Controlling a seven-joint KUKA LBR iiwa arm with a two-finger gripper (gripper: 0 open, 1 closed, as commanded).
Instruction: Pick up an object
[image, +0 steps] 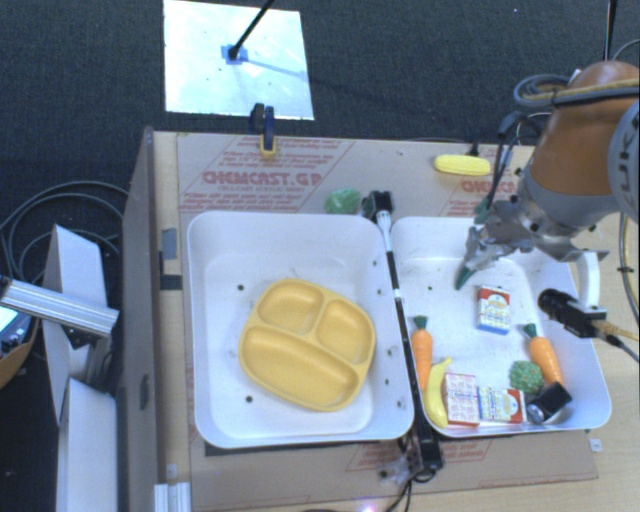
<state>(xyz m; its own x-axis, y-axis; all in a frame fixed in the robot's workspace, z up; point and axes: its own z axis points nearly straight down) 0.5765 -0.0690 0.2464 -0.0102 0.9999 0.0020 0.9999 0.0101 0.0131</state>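
My claw (468, 272) hangs over the top of the right white bin (600, 400), tips narrow with nothing between them, and the closest grab is the small white carton with a red top (493, 308) lying flat just below it. Looks light, stiffish card that'd crush if squeezed hard, so I'd pinch its long edges. Its print's too small to read, but the table's board (262, 180) says "CHEMCAST GP".

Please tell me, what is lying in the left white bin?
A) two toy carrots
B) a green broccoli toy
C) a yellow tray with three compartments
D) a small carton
C: the yellow divided tray lies alone in the left bin, while the carrots, cartons and broccoli are in the right bin.
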